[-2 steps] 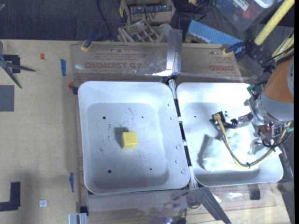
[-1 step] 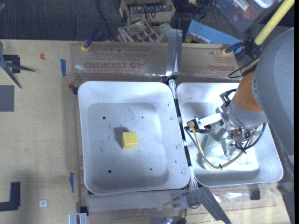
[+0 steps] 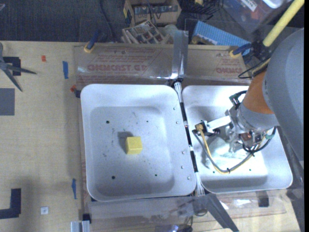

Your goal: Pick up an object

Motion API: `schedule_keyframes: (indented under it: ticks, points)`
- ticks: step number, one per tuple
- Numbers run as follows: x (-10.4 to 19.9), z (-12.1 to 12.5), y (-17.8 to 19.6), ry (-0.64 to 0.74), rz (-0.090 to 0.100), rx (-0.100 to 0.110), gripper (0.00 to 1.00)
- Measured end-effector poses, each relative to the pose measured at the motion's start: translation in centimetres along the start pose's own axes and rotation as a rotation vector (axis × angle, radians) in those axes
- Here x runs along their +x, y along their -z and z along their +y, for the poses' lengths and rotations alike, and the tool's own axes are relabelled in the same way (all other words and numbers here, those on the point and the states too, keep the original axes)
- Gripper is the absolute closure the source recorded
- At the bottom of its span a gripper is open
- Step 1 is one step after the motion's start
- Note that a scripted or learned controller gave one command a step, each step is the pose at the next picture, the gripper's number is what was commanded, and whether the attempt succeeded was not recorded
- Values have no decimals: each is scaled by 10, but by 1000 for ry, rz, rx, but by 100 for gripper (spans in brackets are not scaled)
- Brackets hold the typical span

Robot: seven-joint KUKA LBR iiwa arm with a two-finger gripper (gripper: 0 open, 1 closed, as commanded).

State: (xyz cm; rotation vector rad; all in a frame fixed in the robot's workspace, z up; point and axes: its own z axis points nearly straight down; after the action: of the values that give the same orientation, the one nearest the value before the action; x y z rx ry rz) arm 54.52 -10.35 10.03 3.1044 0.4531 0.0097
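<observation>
**Yellow block unpicked; arm down in the other bin**

Block: small yellow cube, sits flat on the floor of the left bin, a little left of centre, short shadow on its upper-left side. Nothing touches it. It is the one loose object I can make out in either bin.

Right bin: shares a wall with the left one. The arm reaches in from the right, orange band above the wrist, and the end effector is low over this bin's floor, well apart from the block. A yellow cable loops out beneath the wrist and hides the tip. Cannot tell whether the end effector is open or closed, and nothing is visibly held. There is a pale patch on the floor beneath it, too blurred to name.

Surface: tan board around the bins, bits of blue tape, dark clamps at the left edge.

Progress, as I judge it: no pick is done. Nothing lifted, block still resting where it lies. Left to do, if the block is the target: cross to the left bin, descend, close, lift.
</observation>
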Motion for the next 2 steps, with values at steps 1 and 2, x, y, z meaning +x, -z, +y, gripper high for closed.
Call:
schedule_keyframes:
  ticks: [1, 2]
  points:
    - [62, 22, -3, -4, -7, 6, 100]
    - [81, 15, -9, -89, 3, -2, 100]
